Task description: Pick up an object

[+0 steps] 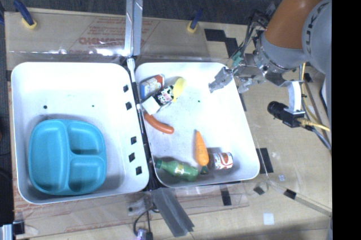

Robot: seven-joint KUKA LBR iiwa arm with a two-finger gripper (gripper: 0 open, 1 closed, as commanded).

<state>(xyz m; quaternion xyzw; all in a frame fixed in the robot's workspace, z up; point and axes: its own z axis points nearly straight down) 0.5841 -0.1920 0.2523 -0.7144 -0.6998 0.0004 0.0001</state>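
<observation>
The grey arm with its orange band reaches in from the right and hangs over the upper right corner of the right bin, its wrist angled down toward the bin's rim. The gripper sits above that corner with nothing between its fingers; whether they are apart or together cannot be told from this angle. The objects lie along the bin's left and lower sides, well apart from the gripper: a small red and blue carton beside a yellow banana, a small black-and-white item, a hot dog sausage, a carrot, a red and white can just beside the carrot's lower end, and a green bottle lying on its side at the bottom edge. The left bin holds a blue divided tray. Both bins rest on a light wooden bench marked with black tape squares, against dark flooring. Red printing on the board behind the bins is too faint to read.
</observation>
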